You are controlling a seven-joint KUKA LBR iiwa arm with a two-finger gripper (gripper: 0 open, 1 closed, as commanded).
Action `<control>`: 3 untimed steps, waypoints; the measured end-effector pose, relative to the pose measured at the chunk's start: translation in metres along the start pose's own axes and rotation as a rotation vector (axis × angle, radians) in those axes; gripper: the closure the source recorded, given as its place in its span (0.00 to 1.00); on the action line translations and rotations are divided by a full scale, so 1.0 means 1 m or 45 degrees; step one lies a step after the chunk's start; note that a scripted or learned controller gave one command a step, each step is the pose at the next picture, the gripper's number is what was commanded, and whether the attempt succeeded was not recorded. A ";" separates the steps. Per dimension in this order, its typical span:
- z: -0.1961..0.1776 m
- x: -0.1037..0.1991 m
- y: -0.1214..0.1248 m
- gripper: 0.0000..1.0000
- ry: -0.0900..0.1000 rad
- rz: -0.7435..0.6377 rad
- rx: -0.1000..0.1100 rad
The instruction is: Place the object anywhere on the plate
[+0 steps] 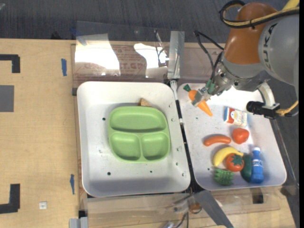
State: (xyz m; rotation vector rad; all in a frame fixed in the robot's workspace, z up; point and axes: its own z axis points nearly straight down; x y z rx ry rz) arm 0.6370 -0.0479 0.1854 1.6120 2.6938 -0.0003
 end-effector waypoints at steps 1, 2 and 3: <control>0.000 0.078 0.058 1.00 0.000 -0.268 -0.006; -0.080 0.140 0.022 1.00 0.001 0.076 -0.006; -0.078 0.140 0.021 0.00 0.001 0.078 -0.002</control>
